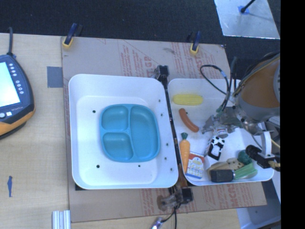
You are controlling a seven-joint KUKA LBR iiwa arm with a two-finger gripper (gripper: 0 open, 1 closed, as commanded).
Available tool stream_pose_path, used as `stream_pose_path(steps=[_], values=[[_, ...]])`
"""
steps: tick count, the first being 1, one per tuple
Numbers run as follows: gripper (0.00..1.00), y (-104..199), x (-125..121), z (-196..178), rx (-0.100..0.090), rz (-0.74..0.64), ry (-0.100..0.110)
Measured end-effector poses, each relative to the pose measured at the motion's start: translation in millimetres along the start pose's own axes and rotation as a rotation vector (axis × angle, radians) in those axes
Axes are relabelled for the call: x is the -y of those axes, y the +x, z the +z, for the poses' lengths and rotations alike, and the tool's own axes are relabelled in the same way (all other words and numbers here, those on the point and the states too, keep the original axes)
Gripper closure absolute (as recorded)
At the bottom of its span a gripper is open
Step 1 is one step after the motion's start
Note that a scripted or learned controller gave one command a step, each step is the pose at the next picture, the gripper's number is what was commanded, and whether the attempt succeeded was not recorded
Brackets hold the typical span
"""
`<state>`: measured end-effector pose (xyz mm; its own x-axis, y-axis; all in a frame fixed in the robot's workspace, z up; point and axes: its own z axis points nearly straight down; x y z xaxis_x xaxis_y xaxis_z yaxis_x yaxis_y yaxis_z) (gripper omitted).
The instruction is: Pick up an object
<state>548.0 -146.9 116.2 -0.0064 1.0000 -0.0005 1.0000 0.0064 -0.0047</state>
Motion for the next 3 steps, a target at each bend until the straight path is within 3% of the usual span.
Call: stream_pose_path(steps=[1, 3], values=[[0.0, 55, -39, 23, 0.001, -0.002, -0.002], [0.0, 52, -107, 25, -0.003, 0.005, 0.007]])
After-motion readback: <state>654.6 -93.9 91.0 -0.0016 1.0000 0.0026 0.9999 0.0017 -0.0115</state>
